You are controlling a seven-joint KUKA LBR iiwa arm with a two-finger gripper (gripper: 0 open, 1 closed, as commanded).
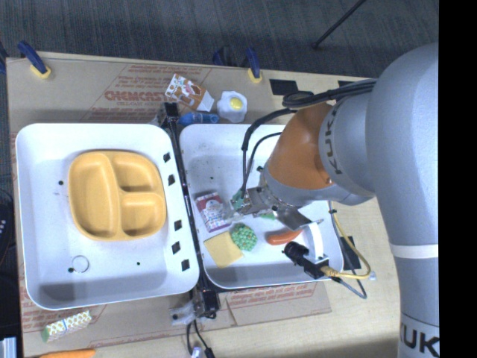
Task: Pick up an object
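While my hand [250,200] hovers in the right bin [223,136], grip state unclear to me, the green ball [243,237] lies just toward the bin's front edge, beside the yellow block [223,249].

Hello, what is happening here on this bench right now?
A grey KUKA arm reaches from the right over the right bin. Its gripper is low, near a small packet, a green ball, a yellow block and an orange piece. The left bin holds a yellow tray.
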